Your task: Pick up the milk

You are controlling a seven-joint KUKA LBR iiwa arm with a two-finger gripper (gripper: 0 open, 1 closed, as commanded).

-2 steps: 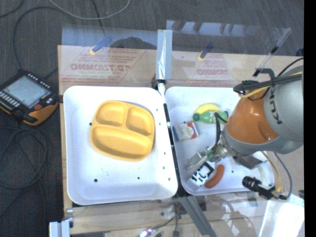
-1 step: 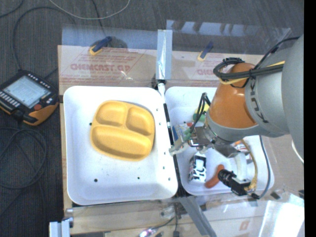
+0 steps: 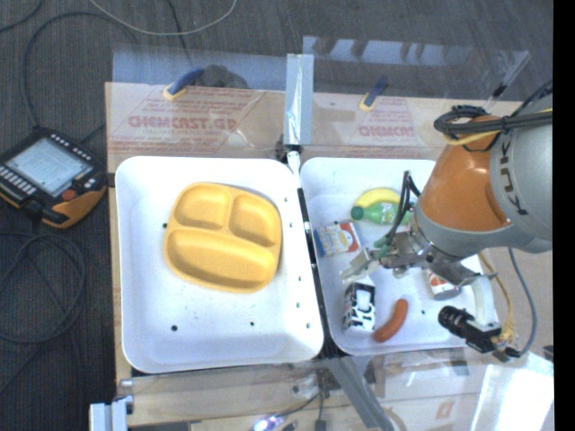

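The claw (image 3: 370, 260), fingers spread, is poised just above the milk (image 3: 360, 306); a descent and closure are judged still required.

A yellow tray (image 3: 224, 236) lies well left of the gripper (image 3: 367, 265), a sausage (image 3: 391, 321) just below, a banana (image 3: 378, 197) above.

One fixed camera looks down at a slant on both bins (image 3: 135, 241), fairly near.
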